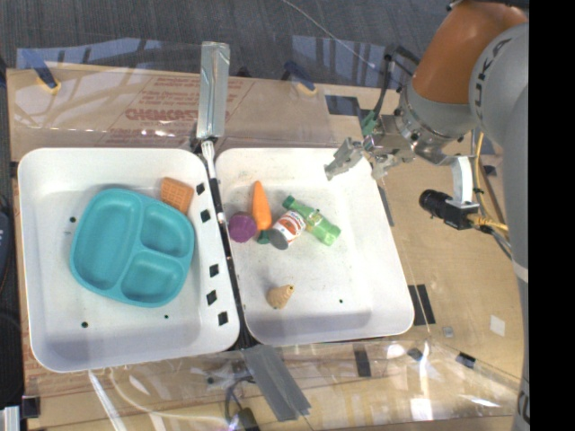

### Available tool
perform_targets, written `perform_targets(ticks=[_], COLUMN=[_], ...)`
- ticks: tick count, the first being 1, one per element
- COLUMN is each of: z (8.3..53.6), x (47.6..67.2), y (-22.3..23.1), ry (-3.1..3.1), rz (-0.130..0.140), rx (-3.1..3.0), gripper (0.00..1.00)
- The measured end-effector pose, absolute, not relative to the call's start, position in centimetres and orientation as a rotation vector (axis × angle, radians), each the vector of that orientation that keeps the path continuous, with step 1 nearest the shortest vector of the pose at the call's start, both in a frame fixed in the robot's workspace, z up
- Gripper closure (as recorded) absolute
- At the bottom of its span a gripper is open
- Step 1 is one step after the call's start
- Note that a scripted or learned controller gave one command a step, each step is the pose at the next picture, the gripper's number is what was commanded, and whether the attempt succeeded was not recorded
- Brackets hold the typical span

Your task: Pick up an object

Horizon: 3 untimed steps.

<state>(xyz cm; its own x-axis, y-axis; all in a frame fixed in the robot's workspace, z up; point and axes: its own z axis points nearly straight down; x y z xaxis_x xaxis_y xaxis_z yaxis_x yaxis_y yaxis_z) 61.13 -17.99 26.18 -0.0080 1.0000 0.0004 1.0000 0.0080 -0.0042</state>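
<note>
Gripper [352, 158] hovering above right bin's [382, 268] far edge, fingers spread, grasping nothing. Toy carrot [260, 204], purple ball [241, 228], small can [287, 229] and green bottle [314, 222] clustered near bin's centre.

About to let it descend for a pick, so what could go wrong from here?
1. The carrot, purple piece, small can and green bottle sit bunched together, so a grasp may catch two or knock one aside.
2. The end effector hangs over the right bin's far rim; a straight descent might strike it.
</note>
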Motion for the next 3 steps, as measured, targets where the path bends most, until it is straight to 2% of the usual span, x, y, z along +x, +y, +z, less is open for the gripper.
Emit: perform_targets(ticks=[1,2,3], z=[19.0,11.1,12.0], x=[59.1,60.7,60.7], y=[-6.8,-10.9,-10.8], ry=[-2.503,-2.626,-2.63], rz=[0.004,-0.003,-0.001], rx=[-1.889,-1.735,-1.726], gripper=[0.0,0.0,1.0])
